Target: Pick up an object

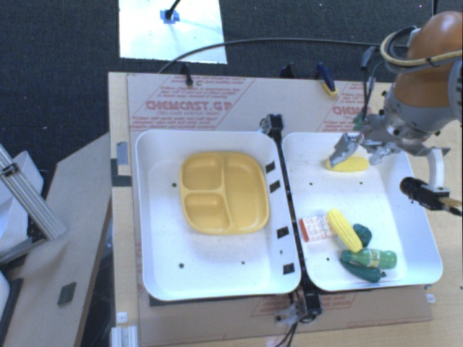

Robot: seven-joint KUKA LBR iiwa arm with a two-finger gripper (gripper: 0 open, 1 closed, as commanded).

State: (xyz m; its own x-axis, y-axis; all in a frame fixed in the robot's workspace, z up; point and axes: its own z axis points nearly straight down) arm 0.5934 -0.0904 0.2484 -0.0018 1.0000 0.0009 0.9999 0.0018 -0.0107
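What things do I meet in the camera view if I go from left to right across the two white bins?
Yellow divided plate → small red and white packet → toy corn cob → green toy bottle. The yellow piece under the gripper sits farther back, overlapping these in order.

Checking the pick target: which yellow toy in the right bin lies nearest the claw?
The flat yellow piece at the bin's far side, right beside the claw. The yellow corn cob lies nearer the front, among the green toys.
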